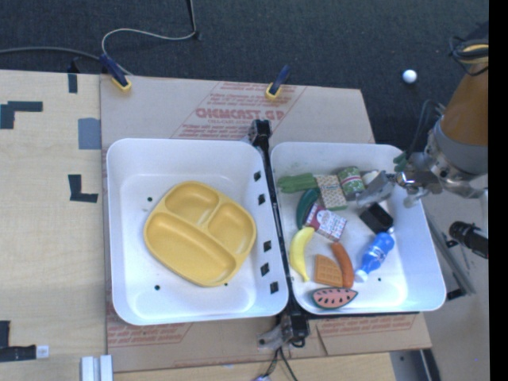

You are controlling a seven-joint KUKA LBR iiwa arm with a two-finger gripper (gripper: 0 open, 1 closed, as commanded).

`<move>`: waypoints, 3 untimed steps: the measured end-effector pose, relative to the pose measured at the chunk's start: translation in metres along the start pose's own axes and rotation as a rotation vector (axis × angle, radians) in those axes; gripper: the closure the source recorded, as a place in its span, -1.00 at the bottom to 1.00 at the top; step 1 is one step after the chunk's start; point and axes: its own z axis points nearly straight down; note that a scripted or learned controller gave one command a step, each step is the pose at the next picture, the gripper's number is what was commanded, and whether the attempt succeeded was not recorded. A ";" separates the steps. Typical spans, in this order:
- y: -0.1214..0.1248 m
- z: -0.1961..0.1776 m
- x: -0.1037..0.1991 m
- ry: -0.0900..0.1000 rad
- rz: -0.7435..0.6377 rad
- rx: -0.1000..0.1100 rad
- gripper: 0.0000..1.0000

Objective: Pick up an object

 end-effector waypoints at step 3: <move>0.110 0.164 -0.045 -0.001 0.011 0.051 -1.00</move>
